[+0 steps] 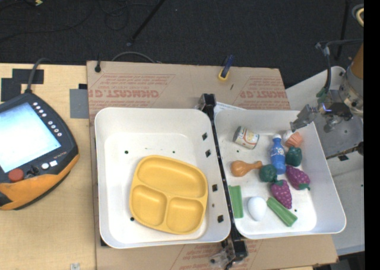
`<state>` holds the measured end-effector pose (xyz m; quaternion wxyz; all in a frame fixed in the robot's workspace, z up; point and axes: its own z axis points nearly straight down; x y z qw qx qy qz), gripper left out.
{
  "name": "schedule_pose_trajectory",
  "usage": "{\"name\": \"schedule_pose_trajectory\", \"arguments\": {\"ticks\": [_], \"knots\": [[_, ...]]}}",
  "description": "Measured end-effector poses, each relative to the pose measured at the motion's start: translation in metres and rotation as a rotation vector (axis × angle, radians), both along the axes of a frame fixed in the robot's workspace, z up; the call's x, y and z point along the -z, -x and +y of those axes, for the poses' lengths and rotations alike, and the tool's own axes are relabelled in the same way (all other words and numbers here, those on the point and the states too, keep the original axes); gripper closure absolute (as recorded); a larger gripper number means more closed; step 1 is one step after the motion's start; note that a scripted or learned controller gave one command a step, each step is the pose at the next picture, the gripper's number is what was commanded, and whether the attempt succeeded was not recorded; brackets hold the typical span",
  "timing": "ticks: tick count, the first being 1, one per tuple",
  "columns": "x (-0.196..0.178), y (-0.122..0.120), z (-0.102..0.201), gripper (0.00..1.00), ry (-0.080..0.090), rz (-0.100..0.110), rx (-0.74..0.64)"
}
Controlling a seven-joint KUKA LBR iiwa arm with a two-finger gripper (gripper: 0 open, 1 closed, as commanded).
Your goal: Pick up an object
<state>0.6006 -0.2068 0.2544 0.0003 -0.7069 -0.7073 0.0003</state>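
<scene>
Approach appears to be the step in hand: the tool (307, 116) is hanging at the right bin's (332, 200) upper right edge, pinching nothing, and whether it is spread or pressed together I cannot tell. Candidate objects are lying in that bin, nearest being the orange piece (294, 139), blue bottle (277, 154) and dark green piece (293, 156); the next move is calling for a descent over one, clearing its close neighbours

Upside-down print (illegible) on cardboard (127, 88)
</scene>
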Motion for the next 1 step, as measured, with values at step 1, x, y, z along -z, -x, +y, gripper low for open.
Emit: {"name": "schedule_pose_trajectory", "arguments": {"ticks": [1], "knots": [[-0.0098, 0.0, -0.0005, 1.0, -0.001, 0.001, -0.001]]}}
